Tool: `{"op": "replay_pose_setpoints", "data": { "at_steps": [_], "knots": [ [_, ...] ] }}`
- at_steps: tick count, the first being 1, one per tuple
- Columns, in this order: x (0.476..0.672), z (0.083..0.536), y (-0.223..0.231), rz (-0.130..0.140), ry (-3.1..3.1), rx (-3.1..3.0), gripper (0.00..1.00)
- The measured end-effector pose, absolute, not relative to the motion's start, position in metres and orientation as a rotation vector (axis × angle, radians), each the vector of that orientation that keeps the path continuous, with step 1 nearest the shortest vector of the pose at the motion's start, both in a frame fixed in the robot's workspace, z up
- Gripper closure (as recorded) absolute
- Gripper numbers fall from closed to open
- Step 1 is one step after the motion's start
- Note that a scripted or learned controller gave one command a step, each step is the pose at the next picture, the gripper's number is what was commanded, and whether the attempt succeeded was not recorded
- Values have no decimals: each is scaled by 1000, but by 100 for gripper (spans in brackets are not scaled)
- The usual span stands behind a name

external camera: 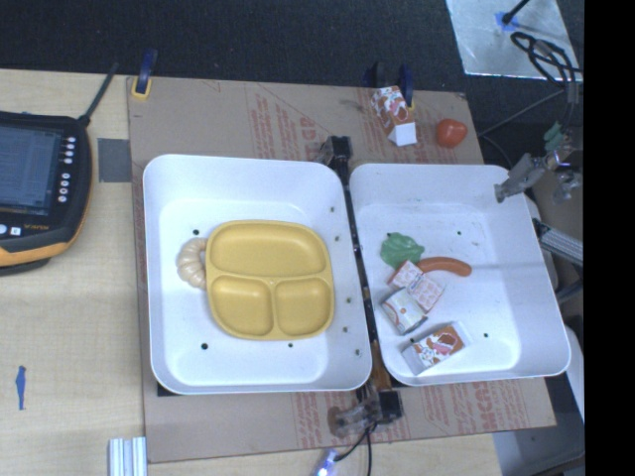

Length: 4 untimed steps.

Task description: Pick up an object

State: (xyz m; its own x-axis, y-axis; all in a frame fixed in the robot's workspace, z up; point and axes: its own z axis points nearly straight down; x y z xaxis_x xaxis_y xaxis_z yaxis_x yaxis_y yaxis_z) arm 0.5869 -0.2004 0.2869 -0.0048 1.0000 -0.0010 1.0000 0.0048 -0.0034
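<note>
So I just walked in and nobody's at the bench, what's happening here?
A robot arm is meant to pick something up, but nothing is held. Its gripper sits at the right bin's upper right corner. In that bin lie a green toy, a sausage and small cartons. The left bin holds a yellow tray.

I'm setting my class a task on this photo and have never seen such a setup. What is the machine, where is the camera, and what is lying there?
One camera looks down at a slant on a bench with two white trays. The left tray holds a yellow divided plate. The right tray holds a green toy, a sausage and small cartons. A carton and a red ball lie outside. The robot arm's claw enters from the right, above the right tray's corner, holding nothing I can see.
</note>
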Motion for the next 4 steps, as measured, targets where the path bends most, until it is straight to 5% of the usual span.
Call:
{"op": "replay_pose_setpoints", "data": {
  "at_steps": [1, 2, 4],
  "knots": [
    [639, 144, -174, 7, -2224, -2212, 0],
    [656, 91, -112, 7, -2225, -2211, 0],
    [603, 92, -119, 7, -2225, -2214, 0]
  ]
}}
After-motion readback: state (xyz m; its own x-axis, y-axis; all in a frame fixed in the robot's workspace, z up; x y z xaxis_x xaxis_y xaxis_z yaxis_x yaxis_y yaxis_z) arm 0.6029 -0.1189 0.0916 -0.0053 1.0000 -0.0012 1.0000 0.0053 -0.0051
